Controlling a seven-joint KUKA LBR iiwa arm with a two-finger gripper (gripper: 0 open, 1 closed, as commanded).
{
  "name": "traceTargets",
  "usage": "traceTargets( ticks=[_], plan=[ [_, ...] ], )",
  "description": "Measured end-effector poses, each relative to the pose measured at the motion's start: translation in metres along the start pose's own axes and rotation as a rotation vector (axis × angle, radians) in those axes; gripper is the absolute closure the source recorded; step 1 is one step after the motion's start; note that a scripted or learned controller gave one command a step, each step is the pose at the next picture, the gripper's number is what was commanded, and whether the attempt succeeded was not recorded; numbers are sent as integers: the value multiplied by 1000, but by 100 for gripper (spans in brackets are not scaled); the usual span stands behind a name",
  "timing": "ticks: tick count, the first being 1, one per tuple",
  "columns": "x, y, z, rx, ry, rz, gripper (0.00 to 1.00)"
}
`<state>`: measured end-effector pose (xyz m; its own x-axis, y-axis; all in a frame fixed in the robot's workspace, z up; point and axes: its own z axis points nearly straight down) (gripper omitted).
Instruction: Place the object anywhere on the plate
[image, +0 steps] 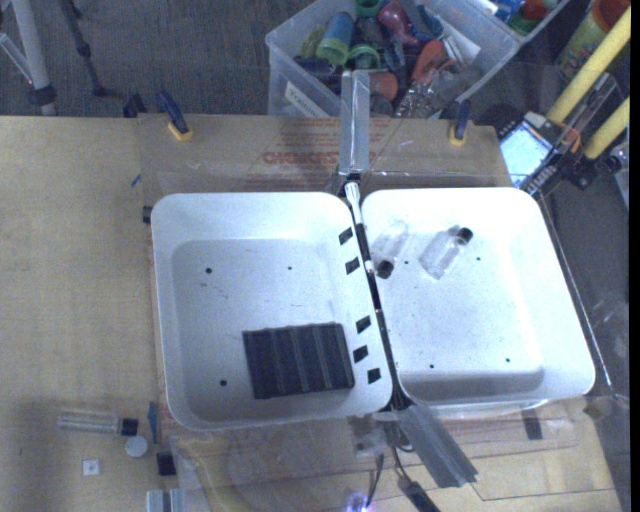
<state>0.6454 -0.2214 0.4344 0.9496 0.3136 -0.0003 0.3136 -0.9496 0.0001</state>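
A black ribbed plate (298, 360) lies flat on the floor of the left bin (190, 230), near its front wall and right of centre. In the right bin (520, 330) two small clear bottles lie on their sides near the back left. One clear bottle (441, 253) has its black cap pointing to the back right. The other clear bottle (389, 246) lies close to the divider, with a dark cap toward the front.
A metal divider strip (362, 290) with black marks runs between the bins. A clear tub of colourful items (400, 40) stands behind the bins. Blue clamps (176, 122) hold the back edge. Small vials and bits (100, 425) lie on the bench at the front left.
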Motion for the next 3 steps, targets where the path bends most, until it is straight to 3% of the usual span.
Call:
traceTargets(
  ticks=[1, 2, 3],
  plan=[
    [28, -41, 0, 0, 2, 117, 100],
    [15, 6, 0, -1, 1, -50, 100],
    [43, -89, 0, 5, -3, -161, 100]
  ],
)
